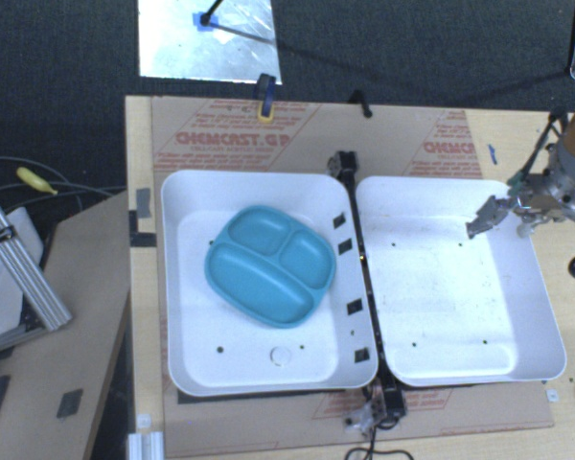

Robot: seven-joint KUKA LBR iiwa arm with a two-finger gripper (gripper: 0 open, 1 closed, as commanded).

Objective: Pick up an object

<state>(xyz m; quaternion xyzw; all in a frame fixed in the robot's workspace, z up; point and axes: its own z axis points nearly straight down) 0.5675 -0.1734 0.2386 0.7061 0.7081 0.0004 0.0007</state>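
The blue divided plate (pixel 270 264) is lying in the left bin (pixel 187 218), long axis running diagonally. The claw (pixel 486 218) is hovering over the right bin (pixel 537 333) (finger state cannot be told), well apart from the plate.

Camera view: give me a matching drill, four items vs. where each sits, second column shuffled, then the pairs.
Items:
1. blue divided plate
2. gripper
3. yellow clamp
4. foil sheet

Places:
A. over the right bin's upper right part
B. on the dark floor beyond the bench
C. inside the left bin
D. at the cardboard's far edge

Pairs: 1-C, 2-A, 3-D, 4-B
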